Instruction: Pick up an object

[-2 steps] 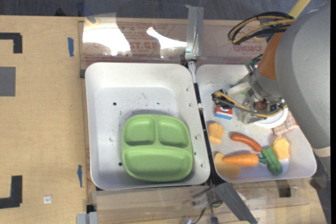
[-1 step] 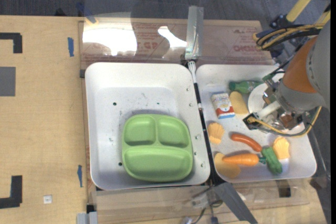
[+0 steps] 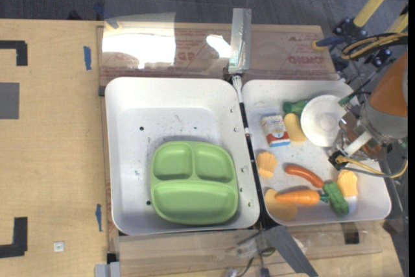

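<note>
1. One fixed camera sits above the desk [image 3: 45,139], looking down at a slant.
2. It stands far enough back to take in both white bins whole: the left bin [image 3: 123,100] mid-frame, the right bin [image 3: 379,201] toward the right edge.
3. Dark floor shows beyond the desk's far edge.
4. The arm [image 3: 389,97] enters from the right.

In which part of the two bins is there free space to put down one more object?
The left bin has bare floor behind the green tray, toward its far wall. The right bin is crowded: white bowl, carton, carrot and other toys.
</note>
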{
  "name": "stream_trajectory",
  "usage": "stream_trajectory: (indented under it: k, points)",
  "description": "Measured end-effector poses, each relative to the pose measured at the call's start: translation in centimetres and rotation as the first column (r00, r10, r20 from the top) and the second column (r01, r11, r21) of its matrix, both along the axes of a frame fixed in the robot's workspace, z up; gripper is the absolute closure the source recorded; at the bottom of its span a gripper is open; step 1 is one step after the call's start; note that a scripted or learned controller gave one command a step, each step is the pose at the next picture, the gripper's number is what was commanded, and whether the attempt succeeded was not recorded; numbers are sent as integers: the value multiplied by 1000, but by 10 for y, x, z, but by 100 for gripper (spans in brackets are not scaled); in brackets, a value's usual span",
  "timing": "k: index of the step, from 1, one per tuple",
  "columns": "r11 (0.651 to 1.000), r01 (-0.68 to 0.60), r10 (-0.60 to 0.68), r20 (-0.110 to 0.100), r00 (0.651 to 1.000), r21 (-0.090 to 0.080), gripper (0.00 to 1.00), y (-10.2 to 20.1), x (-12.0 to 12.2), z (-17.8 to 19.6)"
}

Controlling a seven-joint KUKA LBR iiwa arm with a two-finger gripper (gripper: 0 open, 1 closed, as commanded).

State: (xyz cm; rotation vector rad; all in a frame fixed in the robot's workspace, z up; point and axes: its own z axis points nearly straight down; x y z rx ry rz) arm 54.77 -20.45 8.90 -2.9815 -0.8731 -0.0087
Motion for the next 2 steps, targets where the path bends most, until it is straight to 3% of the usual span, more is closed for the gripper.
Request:
stream_trajectory:
  k: [1,2]
  points:
    - [944,327,-327,6,945,-34,100,23,38,73]
    - [994,106,-106,8,994,-14,100,-3,17,19]
